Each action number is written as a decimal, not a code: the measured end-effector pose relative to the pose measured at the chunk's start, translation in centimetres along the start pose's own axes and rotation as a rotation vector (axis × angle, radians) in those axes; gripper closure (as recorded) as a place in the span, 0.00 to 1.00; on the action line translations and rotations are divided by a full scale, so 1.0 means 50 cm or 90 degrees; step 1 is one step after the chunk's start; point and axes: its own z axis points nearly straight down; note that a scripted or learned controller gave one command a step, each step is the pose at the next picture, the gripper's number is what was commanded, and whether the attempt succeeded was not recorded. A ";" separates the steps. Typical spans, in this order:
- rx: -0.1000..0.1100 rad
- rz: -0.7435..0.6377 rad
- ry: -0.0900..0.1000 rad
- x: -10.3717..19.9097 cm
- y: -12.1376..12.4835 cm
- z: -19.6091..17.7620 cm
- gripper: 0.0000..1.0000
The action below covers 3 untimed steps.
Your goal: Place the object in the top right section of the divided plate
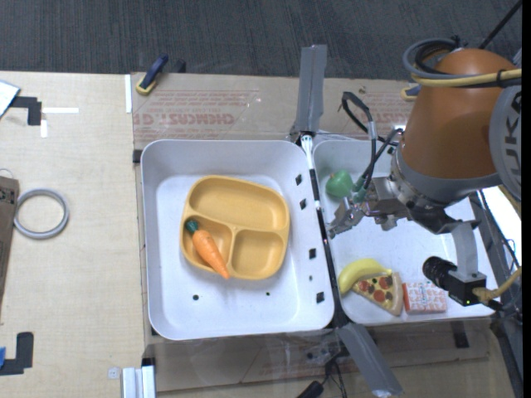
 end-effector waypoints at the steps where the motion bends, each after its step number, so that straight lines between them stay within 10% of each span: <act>1: -0.002 0.081 0.000 -0.150 -0.012 -0.208 0.00; 2: -0.001 0.200 0.000 -0.307 0.030 -0.317 0.00; 3: -0.001 -0.013 0.000 -0.429 -0.036 -0.165 0.00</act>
